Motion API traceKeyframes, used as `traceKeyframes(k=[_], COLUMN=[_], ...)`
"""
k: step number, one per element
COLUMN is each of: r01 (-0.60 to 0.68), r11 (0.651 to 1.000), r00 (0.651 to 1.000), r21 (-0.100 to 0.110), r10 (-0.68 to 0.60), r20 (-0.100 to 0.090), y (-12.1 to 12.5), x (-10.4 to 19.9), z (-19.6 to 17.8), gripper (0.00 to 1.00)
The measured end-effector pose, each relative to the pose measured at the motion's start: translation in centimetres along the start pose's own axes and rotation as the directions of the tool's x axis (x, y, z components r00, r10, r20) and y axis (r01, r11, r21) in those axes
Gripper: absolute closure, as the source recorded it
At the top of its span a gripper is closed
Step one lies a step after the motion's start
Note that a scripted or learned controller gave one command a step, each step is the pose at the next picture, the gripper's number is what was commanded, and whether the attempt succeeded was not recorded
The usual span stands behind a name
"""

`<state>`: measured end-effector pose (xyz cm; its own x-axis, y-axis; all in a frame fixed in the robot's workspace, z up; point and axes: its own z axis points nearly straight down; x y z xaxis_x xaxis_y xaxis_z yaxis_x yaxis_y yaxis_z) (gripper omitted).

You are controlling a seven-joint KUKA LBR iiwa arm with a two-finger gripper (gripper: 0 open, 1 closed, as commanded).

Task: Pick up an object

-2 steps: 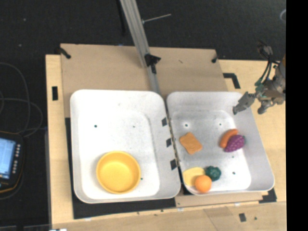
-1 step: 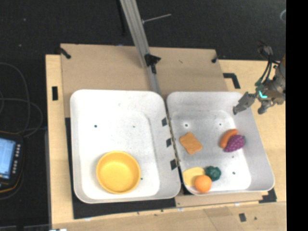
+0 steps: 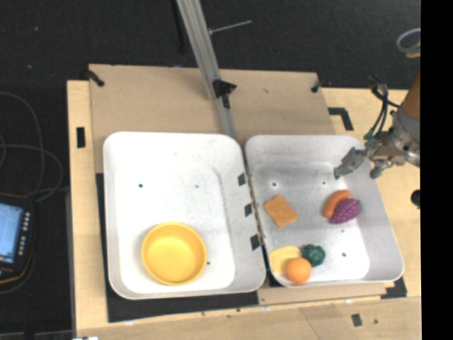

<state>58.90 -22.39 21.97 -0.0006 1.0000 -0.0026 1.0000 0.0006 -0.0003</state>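
The right bin (image 3: 297, 154) holds several toy foods. A tan toast slice (image 3: 281, 210) lies near its middle. An orange piece (image 3: 334, 202) touches a purple grape bunch (image 3: 345, 211) toward the right. At the front lie a yellow piece (image 3: 282, 255), an orange ball (image 3: 299, 270) and a dark green piece (image 3: 313, 254), close together. My gripper (image 3: 361, 165) hovers over the bin's back right part, above and slightly behind the grapes. It is open, with nothing between its fingers.
A yellow bowl (image 3: 174, 253) sits at the front of the left bin (image 3: 163, 161). A slanted metal pole (image 3: 205, 55) rises behind the bins. Cables hang by the arm at the right edge.
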Motion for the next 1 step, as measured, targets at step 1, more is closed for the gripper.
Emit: traceKeyframes(k=[1], r01=[0.002], r11=[1.0], r00=[1.0], r21=[-0.001], r10=[-0.002], r20=[0.0], y=[0.67], x=[0.44], z=[4.33], gripper=[0.0])
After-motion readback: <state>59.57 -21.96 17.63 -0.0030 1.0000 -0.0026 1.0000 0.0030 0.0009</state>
